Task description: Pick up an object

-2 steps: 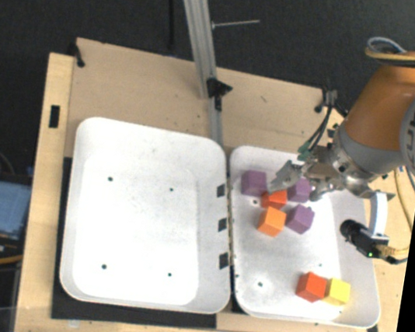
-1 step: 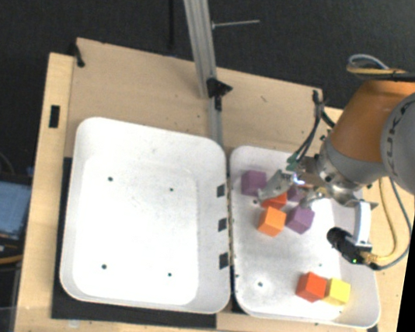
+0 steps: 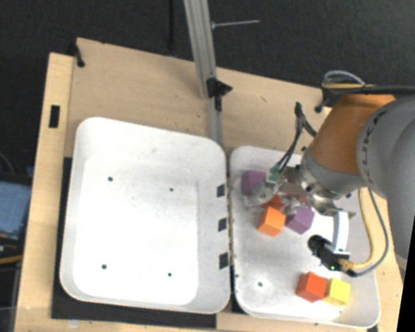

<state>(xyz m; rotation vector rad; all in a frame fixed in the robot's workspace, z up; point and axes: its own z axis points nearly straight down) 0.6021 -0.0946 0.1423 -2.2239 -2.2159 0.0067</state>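
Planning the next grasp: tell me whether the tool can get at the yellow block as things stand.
Probably yes. The yellow block sits uncovered in the right bin, touching only a red block on one side, and the tool hovers nearby.

Two white bins: the left bin (image 3: pixel 140 213) lies well to the left of the gripper (image 3: pixel 284 202), the right bin (image 3: pixel 280 296) lies under it

Five blocks, all in the right bin:
- two purple, one block (image 3: pixel 252 181) just left of the gripper, the other (image 3: pixel 300 219) just right of it
- two orange, one (image 3: pixel 272 220) right below the gripper, the other (image 3: pixel 313 286) farther off toward the bin's near right corner
- one yellow block (image 3: pixel 339 290), touching that far orange one on its right

One arm (image 3: pixel 353 142), one gripper
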